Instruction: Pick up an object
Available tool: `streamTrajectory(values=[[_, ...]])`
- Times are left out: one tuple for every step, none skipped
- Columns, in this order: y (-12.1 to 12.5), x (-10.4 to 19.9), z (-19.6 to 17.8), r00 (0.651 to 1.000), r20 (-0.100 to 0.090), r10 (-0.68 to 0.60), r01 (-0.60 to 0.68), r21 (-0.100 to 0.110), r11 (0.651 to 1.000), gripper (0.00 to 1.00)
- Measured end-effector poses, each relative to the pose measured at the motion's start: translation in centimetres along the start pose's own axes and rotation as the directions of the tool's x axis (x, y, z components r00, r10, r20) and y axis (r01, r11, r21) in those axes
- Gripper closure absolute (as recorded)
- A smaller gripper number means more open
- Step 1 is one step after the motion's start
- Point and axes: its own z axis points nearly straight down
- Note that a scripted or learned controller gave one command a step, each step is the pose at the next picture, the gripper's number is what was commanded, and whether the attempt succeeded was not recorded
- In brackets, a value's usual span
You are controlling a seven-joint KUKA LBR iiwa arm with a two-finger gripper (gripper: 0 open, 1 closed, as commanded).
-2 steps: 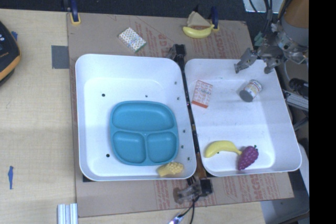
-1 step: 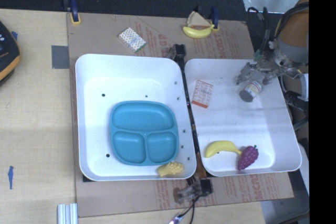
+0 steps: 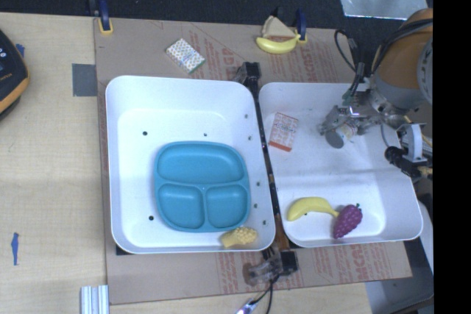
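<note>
Arm: the grey arm (image 3: 401,70) with its orange band is seen entering from the right, over the upper part of the right bin.
Gripper: the gripper (image 3: 340,130) is seen low over the upper half of the right bin (image 3: 397,232), near its back wall. Whether its jaws are released or clenched cannot be told — the metal parts are too small and blurred to be read. Nothing is seen held between them.
Right bin contents: a yellow banana (image 3: 310,207) is laid near the front edge, and a purple bunch of grapes (image 3: 347,220) is placed just beside it on the right, close to touching. A small white-and-red card (image 3: 283,131) is laid flat near the bin's left wall, well apart from the fruit.
Left bin: a blue divided plate (image 3: 202,184) with three compartments is set in the middle of the left bin (image 3: 125,106). A small yellow knobbly object (image 3: 239,237) is seen at the front right corner, just beside the plate.
Tabletop: behind the bins, a patterned square packet (image 3: 185,54) is laid on the brown sheet, and a second banana-like yellow object (image 3: 277,43) is seen near a blue clamp (image 3: 300,26). A dark device with an orange edge (image 3: 10,77) is cut off at the left.
Task objects: the banana and the grapes are found toward the front of the right bin — well apart from the gripper.
</note>
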Motion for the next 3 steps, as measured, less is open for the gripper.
streamTrajectory(values=[[0.0, -0.1, -1.1, 1.000, 0.001, -0.002, 0.002, 0.000, 1.000, 1.00], [1.7, 9.1, -6.4, 1.000, -0.001, -0.003, 0.003, -0.002, 1.000, 1.00], [-1.8, 13.9, -10.0, 1.000, 0.000, -0.002, 0.002, 0.001, 1.000, 1.00]])
